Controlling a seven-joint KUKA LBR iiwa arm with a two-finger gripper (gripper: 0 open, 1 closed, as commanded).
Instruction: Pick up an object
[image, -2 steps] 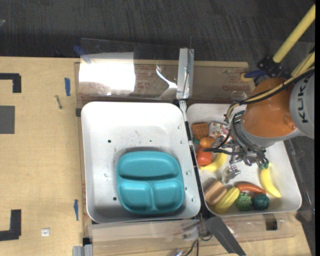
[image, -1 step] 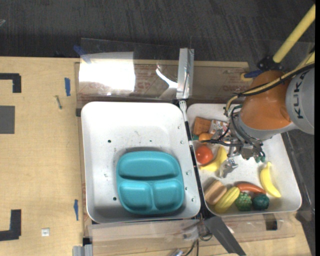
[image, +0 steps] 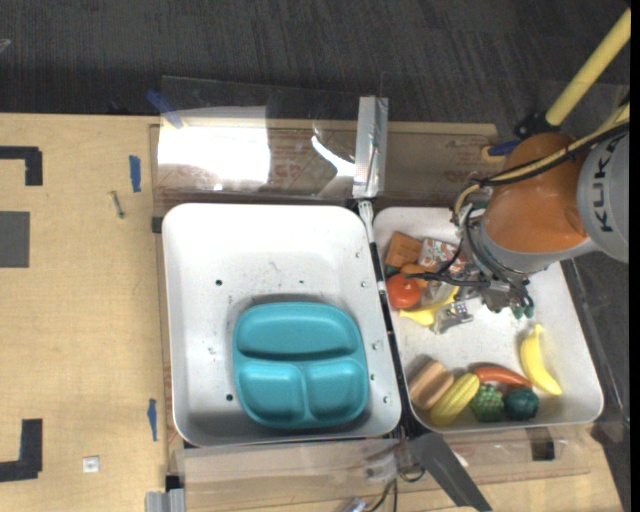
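The right bin (image: 580, 330) holds several toy foods: an orange tomato-like piece (image: 404, 291), a brown block (image: 404, 250), a small packet (image: 437, 252), a yellow piece (image: 422, 315), a banana (image: 540, 362), a bun (image: 428, 381), a corn cob (image: 455, 396), a red-orange pepper (image: 500, 376), and green pieces (image: 505, 403). My gripper (image: 456, 311) reaches down into this bin's upper left part, just right of the tomato piece and the yellow piece. The wrist and cables hide much of it.
The left bin (image: 200, 250) bears a teal divided plate (image: 300, 365) in its lower half. A clear plastic divider (image: 368, 150) stands behind the bins. The arm's orange band (image: 530, 195) hangs over the right bin's top right.
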